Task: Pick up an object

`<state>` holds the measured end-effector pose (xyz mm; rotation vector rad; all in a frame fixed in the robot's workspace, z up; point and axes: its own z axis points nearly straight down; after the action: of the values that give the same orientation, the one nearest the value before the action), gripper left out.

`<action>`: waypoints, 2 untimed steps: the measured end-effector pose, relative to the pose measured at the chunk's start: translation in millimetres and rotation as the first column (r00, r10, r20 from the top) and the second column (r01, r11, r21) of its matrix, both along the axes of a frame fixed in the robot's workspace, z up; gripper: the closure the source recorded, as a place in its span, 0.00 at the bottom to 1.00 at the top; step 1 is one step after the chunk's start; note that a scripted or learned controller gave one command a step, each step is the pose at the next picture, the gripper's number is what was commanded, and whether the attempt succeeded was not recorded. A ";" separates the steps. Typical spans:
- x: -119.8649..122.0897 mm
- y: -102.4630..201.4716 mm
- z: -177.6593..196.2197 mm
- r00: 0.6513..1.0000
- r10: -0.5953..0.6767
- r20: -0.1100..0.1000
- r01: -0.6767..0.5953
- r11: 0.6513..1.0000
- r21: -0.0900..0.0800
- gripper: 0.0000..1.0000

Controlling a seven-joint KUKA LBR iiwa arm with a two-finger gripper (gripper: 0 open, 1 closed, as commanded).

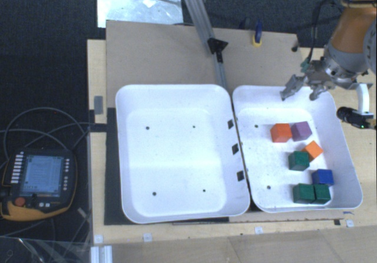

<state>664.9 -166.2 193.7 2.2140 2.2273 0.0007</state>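
Nearest the camera, two green blocks (312, 193) sit against the right bin's (253, 197) near wall, a blue one (323, 176) just behind. Over the bin's far edge the gripper (302, 89) hangs with fingers spread, grasping nothing. Best target, I judge: the orange cube (281, 133), though the purple one (301, 130) touches it, so straddle its free sides.

A teach pendant (36, 184) lies on the dark floor left of the bench (its cable loops around it); a blue clamp (257, 36) grips the board's far edge.
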 end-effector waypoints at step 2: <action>-8.9 3.9 -55.2 1.000 -0.002 -0.004 0.002 1.000 0.001 0.00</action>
<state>656.0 -162.3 138.5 2.2192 2.2269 -0.0033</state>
